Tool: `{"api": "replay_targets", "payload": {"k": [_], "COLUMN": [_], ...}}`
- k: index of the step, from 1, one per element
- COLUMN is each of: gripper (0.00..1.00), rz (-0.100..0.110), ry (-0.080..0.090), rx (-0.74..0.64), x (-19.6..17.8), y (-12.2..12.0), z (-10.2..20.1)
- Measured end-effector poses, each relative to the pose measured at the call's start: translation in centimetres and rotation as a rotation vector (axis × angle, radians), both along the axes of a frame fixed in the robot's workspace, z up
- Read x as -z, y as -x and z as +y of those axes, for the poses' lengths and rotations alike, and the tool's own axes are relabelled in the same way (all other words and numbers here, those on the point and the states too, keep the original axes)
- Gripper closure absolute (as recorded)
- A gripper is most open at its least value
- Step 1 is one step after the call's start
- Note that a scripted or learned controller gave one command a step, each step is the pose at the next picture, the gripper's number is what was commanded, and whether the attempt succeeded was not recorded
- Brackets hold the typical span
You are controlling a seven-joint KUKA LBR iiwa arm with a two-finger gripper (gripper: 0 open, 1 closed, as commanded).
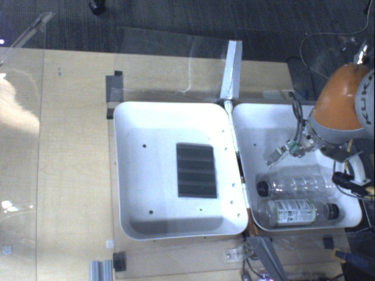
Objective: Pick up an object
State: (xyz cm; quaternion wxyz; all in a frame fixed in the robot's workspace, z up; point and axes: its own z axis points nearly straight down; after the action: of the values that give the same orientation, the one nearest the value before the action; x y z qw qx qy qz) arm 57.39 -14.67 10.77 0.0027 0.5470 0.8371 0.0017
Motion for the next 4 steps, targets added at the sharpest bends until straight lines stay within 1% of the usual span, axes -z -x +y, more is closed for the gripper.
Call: {"api": "replay_targets", "payload": {"k": [1,2,3,4], "gripper": [0.0,0.0,0.0,0.0], "rz": [-0.012,-0.009,-0.017,-0.004], "ry": [0.003,0.0,0.003,-0.001], "rx": [-0.078,0.06,-0.024,0.058], "x": [1.7,1.8,1.7,1.6], "y": [5.1,2.7,8.0,5.2], "z": [3.6,5.5,4.2,5.8]}}
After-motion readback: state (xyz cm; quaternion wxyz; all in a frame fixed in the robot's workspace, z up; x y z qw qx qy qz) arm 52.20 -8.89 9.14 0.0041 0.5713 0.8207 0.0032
